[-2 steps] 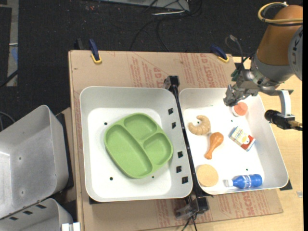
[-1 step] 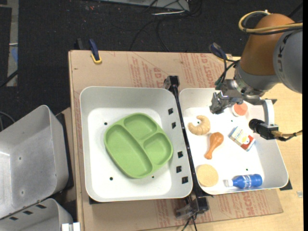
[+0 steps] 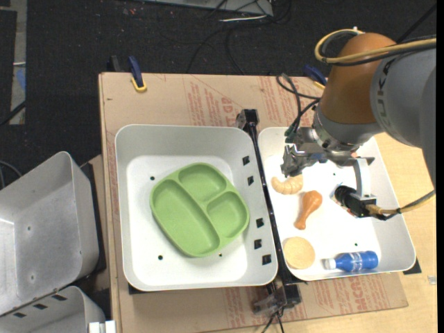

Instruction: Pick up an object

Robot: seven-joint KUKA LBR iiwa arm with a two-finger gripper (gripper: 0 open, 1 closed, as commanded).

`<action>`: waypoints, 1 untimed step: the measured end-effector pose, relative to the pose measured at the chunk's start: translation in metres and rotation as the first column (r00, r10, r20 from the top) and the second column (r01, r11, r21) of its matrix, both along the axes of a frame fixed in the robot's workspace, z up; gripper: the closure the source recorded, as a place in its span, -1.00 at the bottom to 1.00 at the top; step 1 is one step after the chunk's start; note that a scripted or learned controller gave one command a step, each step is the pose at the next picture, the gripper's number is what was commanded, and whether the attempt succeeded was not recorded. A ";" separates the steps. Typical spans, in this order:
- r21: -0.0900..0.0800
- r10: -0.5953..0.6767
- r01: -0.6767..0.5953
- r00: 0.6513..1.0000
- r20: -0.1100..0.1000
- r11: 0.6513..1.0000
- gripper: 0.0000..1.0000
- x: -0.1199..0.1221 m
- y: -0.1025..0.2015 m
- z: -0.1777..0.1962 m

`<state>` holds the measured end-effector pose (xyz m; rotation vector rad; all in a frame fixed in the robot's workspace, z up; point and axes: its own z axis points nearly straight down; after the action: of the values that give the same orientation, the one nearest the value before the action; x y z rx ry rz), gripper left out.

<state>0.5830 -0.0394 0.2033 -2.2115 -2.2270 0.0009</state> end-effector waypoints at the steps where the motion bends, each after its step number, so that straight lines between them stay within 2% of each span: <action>1: 0.001 0.000 0.000 1.000 0.000 1.000 1.00 -0.024 0.048 0.012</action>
<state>0.5588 0.0085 0.2156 -2.2109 -2.2274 -0.0002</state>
